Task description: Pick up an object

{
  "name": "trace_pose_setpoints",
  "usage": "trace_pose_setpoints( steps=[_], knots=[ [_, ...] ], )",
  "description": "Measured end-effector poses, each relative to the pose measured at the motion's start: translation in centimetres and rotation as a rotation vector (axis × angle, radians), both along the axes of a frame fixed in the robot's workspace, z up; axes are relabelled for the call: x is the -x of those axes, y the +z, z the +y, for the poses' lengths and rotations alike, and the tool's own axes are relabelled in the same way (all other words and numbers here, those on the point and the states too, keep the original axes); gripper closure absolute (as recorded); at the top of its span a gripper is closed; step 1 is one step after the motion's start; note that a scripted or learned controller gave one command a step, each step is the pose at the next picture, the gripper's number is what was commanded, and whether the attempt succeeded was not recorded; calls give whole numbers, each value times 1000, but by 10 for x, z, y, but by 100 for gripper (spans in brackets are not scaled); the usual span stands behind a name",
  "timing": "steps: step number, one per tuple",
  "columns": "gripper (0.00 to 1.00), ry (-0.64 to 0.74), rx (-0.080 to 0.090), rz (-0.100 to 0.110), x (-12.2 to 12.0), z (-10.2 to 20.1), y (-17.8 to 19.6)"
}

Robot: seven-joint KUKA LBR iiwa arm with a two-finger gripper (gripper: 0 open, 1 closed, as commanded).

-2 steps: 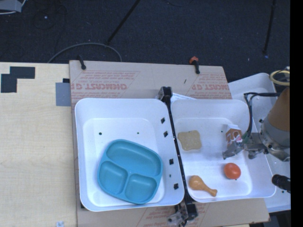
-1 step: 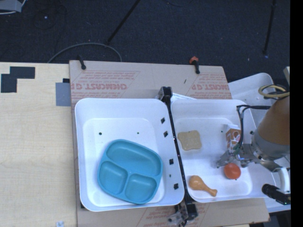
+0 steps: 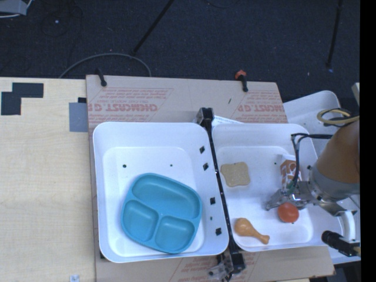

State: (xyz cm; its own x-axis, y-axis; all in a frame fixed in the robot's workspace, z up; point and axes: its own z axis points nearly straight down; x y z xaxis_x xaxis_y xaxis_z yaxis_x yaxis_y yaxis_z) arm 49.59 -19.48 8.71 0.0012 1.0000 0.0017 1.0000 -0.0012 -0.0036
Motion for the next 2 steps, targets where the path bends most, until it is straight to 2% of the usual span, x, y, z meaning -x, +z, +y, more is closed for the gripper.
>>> trace_pose_setpoints(
  steps=[1, 2],
  knots=[
    [100, -4, 0, -3, -1, -1, 12],
    [100, -4, 3, -5, -3, -12, 67]
  ],
)
